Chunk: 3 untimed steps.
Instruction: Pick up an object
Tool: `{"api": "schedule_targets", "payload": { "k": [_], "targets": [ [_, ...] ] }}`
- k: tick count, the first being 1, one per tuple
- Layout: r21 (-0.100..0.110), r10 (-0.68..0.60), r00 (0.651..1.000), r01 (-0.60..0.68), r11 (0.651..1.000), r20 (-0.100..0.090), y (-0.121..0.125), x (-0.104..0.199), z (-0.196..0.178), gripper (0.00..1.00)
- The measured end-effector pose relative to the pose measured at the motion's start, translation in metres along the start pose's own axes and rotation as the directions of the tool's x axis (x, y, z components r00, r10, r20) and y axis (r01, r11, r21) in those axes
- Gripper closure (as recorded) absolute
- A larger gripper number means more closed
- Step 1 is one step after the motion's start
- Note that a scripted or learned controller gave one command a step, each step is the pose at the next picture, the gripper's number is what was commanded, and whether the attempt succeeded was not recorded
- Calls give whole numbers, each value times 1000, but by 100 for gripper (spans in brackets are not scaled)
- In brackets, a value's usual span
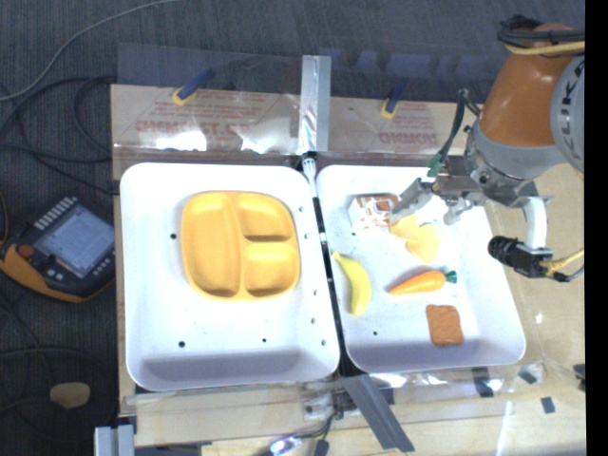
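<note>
Hovering over the back part of the right bin (494, 345), the gripper (429, 200) sits above the pale yellow piece (422, 238), jaws spread apart with nothing between them. One finger (410, 198) slants toward the small red-and-white packet (372, 210) near the bin's back-left corner, the other points toward the bin's right wall. No grasp yet, so the step in hand reads as the approach and descent.

Candidates, all in the right bin: pale yellow piece just under the gripper, packet just beside it to the left, carrot (418, 281) around the bin's middle, banana (356, 284) along the left wall, brown cracker (444, 324) toward the front edge. Left bin (152, 350) carries a yellow divided tray (239, 243) mid-bin; well apart from the gripper, so not a likely target.

To do it well: the yellow piece looks like the nearest pick. Centre the open jaws on it before dropping, so both fingers straddle it rather than one landing on top. It looks low and rounded, so I would go nearly to the bin floor and close across its narrower side. Mind the packet, which is close enough that the left finger could catch it or pinch both. Lift straight up and check the piece rides between the fingers. The carrot is a fair fallback: apart from its neighbours, grip across its width.
</note>
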<state>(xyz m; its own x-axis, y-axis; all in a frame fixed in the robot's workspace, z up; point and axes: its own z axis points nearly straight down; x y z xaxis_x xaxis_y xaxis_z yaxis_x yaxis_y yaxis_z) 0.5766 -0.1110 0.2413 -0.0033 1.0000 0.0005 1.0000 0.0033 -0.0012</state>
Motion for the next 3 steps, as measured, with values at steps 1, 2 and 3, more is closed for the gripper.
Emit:
{"api": "schedule_targets", "payload": {
  "k": [1,2,3],
  "targets": [
    [1,-44,999,44,999,1,-71,-62,78,0],
    [-13,-140,990,140,990,7,-16,-48,149,0],
    [-2,-254,967,254,967,0,10,-40,100,0]
  ]
}}
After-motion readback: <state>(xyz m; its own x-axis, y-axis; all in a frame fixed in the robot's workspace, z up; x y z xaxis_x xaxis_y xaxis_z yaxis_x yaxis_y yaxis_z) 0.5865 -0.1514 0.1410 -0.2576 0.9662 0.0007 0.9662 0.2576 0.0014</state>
